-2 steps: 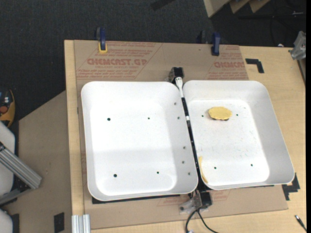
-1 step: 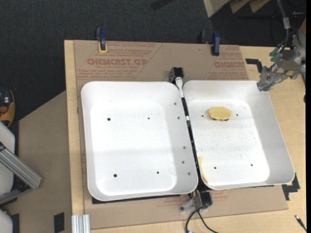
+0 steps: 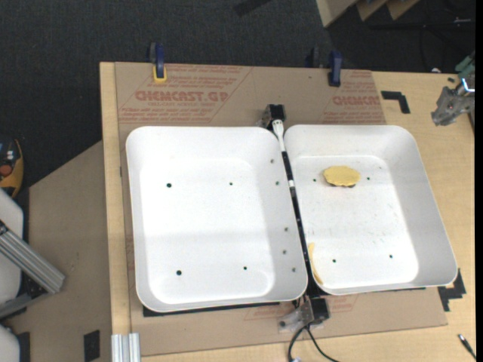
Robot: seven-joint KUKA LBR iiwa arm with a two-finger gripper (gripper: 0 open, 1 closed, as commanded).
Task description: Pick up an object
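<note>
A flat, round yellow object (image 3: 341,176) lies in the right white bin (image 3: 423,202), toward its far side near the middle. My gripper (image 3: 451,105) shows as a small grey metal shape at the right edge of the view. It hovers over the brown board beyond the right bin's far right corner, well apart from the yellow object. Nothing is seen in its grasp.
The left white bin (image 3: 143,202) sits beside the right one, joined by a black hinge strip (image 3: 289,194). A thin tan sliver (image 3: 312,263) shows at the right bin's near left edge. Blue clamps (image 3: 158,59) (image 3: 335,68) hold the brown board at its far edge.
</note>
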